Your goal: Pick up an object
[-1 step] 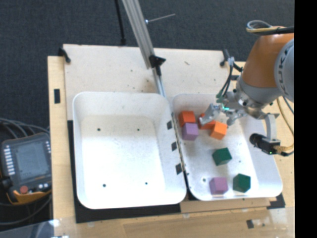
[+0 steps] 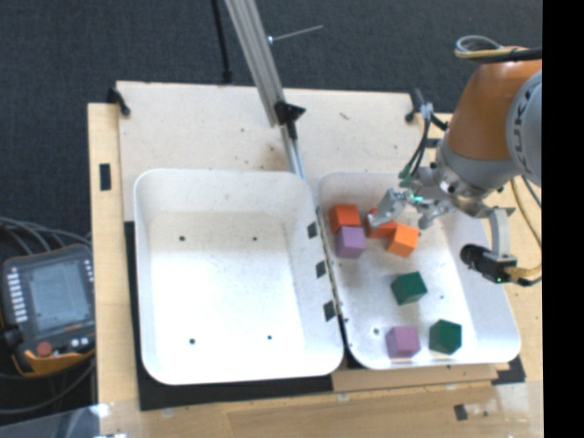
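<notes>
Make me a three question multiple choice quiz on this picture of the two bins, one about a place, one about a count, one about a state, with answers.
1. Which bin holds the blocks?
A. the left bin
B. the right bin
C. both bins

2. How many green blocks are there?
A. one
B. two
C. four

3. Where is the hand?
A. low over the orange blocks
B. over the left bin
C. outside both bins

Answers:
1 B: all the blocks lie in the right bin.
2 B: one green block lies mid-bin and another green block near the front rim.
3 A: the hand sits between the orange block and the second orange block.
</notes>
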You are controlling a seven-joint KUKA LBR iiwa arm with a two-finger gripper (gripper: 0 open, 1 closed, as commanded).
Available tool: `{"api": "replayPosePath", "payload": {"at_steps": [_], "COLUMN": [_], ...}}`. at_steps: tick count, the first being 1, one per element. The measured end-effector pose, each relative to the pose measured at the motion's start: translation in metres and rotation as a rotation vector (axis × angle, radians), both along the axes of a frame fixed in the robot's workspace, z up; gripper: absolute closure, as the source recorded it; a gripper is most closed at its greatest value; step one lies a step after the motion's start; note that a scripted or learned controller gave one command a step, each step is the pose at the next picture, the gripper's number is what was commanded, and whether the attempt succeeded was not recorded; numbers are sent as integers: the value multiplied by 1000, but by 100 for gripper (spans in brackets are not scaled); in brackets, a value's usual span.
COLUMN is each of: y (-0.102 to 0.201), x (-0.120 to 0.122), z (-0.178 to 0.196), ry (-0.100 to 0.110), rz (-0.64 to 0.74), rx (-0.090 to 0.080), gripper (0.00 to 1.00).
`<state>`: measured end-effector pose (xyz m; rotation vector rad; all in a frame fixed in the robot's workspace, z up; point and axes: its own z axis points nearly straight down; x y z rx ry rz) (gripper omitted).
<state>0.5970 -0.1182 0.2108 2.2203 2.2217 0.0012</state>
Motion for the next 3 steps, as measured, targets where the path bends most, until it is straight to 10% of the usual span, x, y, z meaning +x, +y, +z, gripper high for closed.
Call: {"api": "replayPosePath", "payload": {"at_steps": [2, 3], "y": [1, 0], "x": [12, 12], "z": [-73, -64], "ry": [-15, -17], "rz": [-1, -6], "rx": [-4, -5], "gripper": [0, 100]}}
